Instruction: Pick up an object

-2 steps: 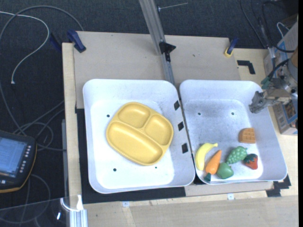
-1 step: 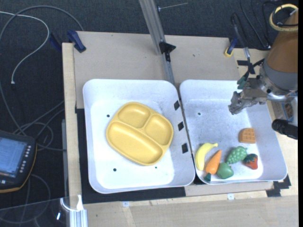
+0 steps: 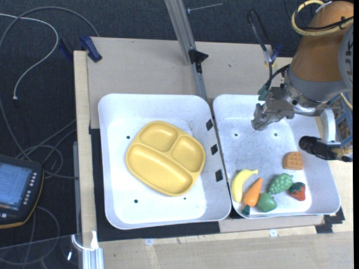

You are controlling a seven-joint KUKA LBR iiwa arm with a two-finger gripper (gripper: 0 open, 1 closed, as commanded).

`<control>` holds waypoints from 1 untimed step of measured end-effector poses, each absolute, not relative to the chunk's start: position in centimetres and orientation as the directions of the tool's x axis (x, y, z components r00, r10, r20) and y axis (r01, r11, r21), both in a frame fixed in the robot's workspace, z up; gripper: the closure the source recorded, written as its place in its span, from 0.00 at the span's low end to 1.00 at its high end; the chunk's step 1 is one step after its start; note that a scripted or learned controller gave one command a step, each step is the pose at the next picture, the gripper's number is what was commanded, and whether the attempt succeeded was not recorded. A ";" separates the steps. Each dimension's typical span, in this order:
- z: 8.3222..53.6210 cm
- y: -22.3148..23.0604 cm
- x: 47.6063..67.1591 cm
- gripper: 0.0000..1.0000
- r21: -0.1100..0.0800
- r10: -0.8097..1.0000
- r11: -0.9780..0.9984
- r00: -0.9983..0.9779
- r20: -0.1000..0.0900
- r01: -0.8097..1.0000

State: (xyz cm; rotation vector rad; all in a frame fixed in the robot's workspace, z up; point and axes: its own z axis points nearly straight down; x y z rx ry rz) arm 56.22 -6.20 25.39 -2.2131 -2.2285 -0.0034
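I count six toy foods: banana [image 3: 243, 182], carrot [image 3: 253, 191], pepper [image 3: 267, 203], grapes [image 3: 281, 182], strawberry [image 3: 297, 190], waffle [image 3: 292, 161], all lying below my gripper [image 3: 261, 120]; its grip I cannot tell.

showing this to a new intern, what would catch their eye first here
The big yellow divided plate in the left bin stands out first. Next, the toy food in the right bin's near corner: banana, carrot, grapes, strawberry. The gripper hovers above that bin's far end.

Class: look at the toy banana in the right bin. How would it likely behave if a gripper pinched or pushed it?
The banana looks like smooth moulded plastic, so probably stiff, light and a bit slippery. Its curved shape may pivot or rock when nudged. It touches the carrot, so a push would likely move both.
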 end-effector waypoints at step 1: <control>23.9 -0.7 56.5 1.00 -0.004 1.000 0.007 -0.007 0.003 1.000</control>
